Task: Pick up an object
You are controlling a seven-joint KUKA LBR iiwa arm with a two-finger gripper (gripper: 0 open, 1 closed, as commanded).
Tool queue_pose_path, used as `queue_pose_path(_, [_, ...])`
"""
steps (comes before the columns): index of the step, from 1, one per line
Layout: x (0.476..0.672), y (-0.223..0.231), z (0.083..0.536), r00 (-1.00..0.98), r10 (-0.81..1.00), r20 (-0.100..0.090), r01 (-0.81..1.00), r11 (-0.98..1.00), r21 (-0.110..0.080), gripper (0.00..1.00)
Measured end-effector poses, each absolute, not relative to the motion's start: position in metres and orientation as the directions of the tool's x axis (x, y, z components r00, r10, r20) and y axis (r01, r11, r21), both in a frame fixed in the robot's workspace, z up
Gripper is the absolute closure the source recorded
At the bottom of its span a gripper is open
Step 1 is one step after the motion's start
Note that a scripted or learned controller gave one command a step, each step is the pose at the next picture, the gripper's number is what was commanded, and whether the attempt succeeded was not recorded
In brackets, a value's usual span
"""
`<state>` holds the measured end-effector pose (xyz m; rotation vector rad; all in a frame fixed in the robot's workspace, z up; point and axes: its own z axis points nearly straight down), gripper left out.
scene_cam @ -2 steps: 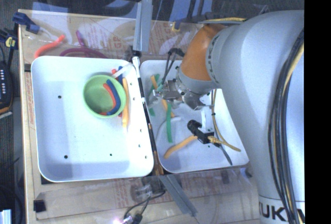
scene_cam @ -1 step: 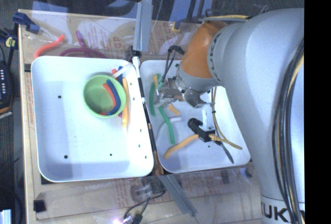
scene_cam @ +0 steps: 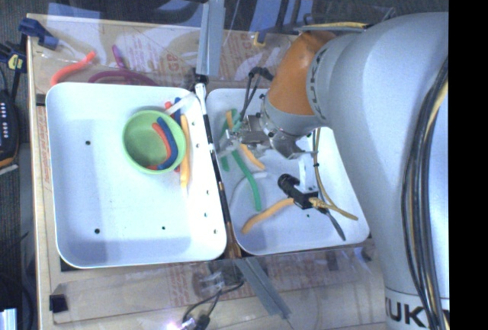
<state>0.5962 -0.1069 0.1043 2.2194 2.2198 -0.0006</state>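
One round green plastic bowl (scene_cam: 155, 141) left of the gripper (scene_cam: 238, 135), grip state unclear; thin green stick (scene_cam: 248, 182) just below it

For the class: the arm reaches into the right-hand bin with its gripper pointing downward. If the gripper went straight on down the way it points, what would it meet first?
Most likely the green strip lying just under the gripper in the right bin, with an orange strip close beside it. Depth is hard to judge from this slanted view, so the bin floor between them is possible.

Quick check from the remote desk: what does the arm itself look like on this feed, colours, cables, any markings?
The arm is bulky, smooth and light grey, with an orange band above the wrist. Thin dark cables run beside the wrist down to the gripper. Part of dark lettering, "UK", shows low on the grey body.
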Motion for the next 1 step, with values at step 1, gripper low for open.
queue_pose_path(1, [0.5966, -0.1049, 0.1139, -0.009, 1.0, 0.0, 1.0, 0.009, 0.001, 1.0])
